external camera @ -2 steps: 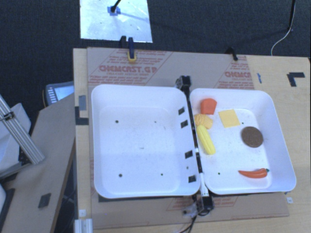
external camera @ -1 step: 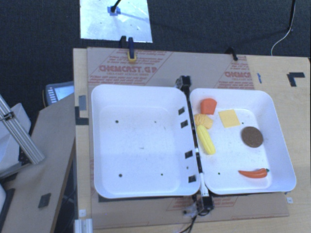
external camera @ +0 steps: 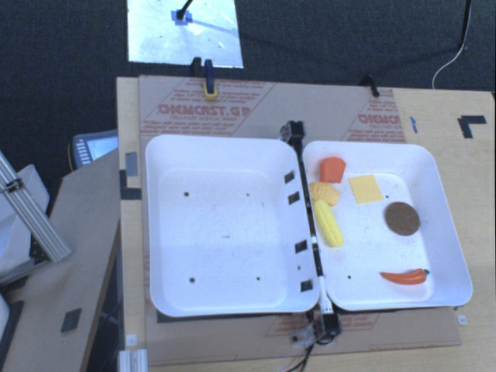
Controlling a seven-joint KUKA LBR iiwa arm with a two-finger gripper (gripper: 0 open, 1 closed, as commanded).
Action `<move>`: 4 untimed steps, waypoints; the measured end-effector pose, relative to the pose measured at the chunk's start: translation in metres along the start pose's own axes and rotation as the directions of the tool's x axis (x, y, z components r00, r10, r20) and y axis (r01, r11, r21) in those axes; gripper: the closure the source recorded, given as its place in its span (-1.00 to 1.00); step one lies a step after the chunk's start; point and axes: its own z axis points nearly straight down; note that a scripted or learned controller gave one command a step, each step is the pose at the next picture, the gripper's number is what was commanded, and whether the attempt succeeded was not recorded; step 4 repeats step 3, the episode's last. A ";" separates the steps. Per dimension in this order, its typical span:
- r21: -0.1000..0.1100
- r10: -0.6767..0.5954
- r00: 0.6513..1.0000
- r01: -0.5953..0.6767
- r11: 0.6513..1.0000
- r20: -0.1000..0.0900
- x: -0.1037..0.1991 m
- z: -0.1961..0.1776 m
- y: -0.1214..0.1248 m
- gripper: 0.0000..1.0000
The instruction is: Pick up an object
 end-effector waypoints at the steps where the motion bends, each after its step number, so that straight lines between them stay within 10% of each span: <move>1: -0.003 -0.004 1.000 0.004 1.000 0.002 0.001 -0.011 0.001 1.00; 4: -0.010 -0.012 1.000 0.012 1.000 0.006 0.002 -0.034 0.002 1.00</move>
